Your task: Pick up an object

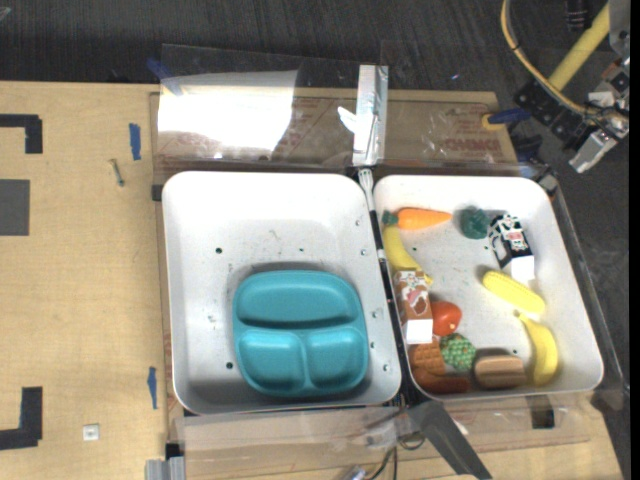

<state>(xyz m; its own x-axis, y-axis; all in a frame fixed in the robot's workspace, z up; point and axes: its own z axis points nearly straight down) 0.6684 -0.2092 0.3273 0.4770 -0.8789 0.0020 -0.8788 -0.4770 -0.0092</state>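
Note:
The right bin point(575, 268) holds several toy foods. An orange carrot point(425, 219) and a dark green piece point(474, 222) lie at its far side, beside a black-and-white carton point(512, 240). A yellow piece point(398, 249) runs along the left wall. Further forward lie a yellow lemon-like piece point(513, 293), a banana point(543, 351), a red tomato point(446, 318), a green knobbly piece point(458, 352) and a brown bun point(499, 369). The gripper point(597, 140) hangs outside the bin, beyond its far right corner, well above and apart from every object.
The left bin point(200, 228) holds a teal divided plate point(298, 330) at its front. A clear plastic sheet point(250, 118) lies behind the bins. Yellow cable point(560, 73) loops near the arm at the top right. Cardboard bench top point(70, 298) extends to the left.

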